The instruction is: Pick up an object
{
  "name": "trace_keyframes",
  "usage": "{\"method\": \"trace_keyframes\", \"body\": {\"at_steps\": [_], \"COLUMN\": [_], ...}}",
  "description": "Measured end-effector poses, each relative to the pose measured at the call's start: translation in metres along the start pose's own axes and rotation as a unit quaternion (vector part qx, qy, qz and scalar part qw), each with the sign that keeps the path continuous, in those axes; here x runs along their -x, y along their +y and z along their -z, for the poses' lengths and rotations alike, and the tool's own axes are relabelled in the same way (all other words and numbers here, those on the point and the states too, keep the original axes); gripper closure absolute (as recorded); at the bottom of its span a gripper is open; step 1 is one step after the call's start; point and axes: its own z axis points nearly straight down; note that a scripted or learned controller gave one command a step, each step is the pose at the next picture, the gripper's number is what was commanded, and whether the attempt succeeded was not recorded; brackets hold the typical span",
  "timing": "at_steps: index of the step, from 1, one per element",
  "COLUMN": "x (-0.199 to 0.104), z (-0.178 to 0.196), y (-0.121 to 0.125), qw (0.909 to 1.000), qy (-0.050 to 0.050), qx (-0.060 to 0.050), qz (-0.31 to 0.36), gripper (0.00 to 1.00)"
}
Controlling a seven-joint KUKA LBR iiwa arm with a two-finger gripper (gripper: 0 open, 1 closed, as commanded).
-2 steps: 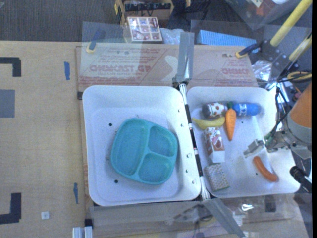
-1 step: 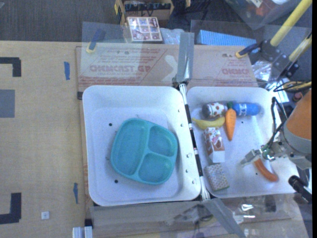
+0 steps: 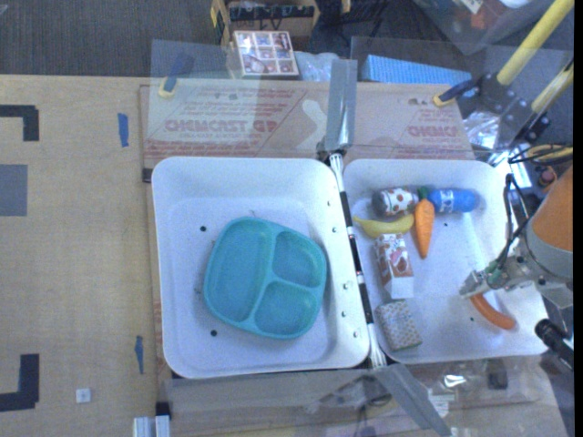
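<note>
My gripper (image 3: 481, 286) is low over the right side of the right bin (image 3: 455, 335), reaching in from the right. Just below it lies an orange sausage-shaped toy (image 3: 494, 314), and its upper end is right at the gripper's tip. I cannot tell whether the gripper touches the toy. Further left in the same bin are a carrot (image 3: 424, 228), a banana (image 3: 377, 228), a blue bottle (image 3: 453, 200), a small can (image 3: 394, 200), a juice carton (image 3: 394, 264) and a grey sponge block (image 3: 399, 324).
The left bin (image 3: 182, 198) holds a teal divided plate (image 3: 266, 278). A raised divider (image 3: 351, 253) runs between the two bins. Cardboard sheets and boxes lie behind the bins. The arm's orange band (image 3: 557, 217) hangs over the right bin's right rim.
</note>
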Motion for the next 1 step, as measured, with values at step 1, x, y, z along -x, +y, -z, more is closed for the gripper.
{"method": "trace_keyframes", "body": {"at_steps": [1], "x": [-0.0378], "z": [0.0713], "y": [0.0646], "qw": [0.9988], "qy": [0.002], "qx": [-0.005], "qz": [-0.05], "gripper": [1.0]}}
